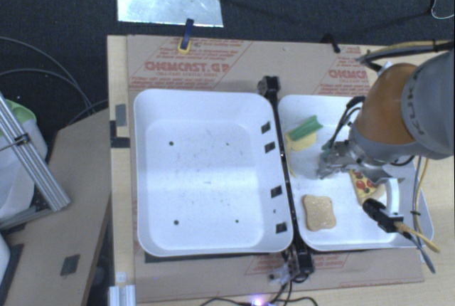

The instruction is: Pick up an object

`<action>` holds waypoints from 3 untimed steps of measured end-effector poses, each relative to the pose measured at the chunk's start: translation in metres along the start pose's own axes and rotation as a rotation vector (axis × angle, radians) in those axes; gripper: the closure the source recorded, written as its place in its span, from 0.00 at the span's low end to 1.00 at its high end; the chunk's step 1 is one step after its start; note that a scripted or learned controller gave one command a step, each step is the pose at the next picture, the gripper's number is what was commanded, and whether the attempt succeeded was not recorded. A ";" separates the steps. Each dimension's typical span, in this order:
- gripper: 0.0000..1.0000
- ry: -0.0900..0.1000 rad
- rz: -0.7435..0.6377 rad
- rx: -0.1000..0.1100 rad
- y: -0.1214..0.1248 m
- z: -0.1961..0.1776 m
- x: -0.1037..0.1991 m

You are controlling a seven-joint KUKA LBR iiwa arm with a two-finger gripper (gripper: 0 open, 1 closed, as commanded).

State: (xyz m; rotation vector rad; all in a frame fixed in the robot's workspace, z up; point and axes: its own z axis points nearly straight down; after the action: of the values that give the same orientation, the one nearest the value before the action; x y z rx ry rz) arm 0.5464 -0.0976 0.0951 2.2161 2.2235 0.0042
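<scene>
Two shallow white bins were set side by side on a brown board [213, 62] printed with red lettering. A row of small black clips [270, 148] was seen along the seam where the two bins met. A few dark specks were scattered over the floor of the left bin [206, 176].

The things to be picked were all found in the right bin [334, 107]. A yellow sponge [304, 131] with a green top was placed in the far left part of that bin, close to the wall shared with the left bin. A tan slice of toast [319, 212] was laid flat near the front edge, well apart from the sponge. A red and yellow wedge [365, 185], perhaps a toy pizza slice, was seen to the right of the toast and a little farther back. It was partly covered by the wrist, so its outline could not be fully made out.

The grey arm [426, 112] was extended in from the right, with its orange band [384, 109] held above the far half of the right bin. The gripper [328, 165] was positioned over bare bin floor, between the sponge and the toast and just left of the wedge. Whether it was open or closed could not be told from the slanted view, and none of the three things was seen gripped by it.
</scene>
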 end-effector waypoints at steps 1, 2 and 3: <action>1.00 0.003 -0.011 -0.008 0.013 -0.095 0.102; 1.00 0.002 -0.002 -0.011 -0.050 -0.229 0.100; 1.00 0.002 -0.006 -0.004 -0.055 -0.292 0.171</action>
State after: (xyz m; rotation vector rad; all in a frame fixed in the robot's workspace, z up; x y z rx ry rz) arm 0.4901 0.0735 0.3870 2.2089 2.2286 0.0103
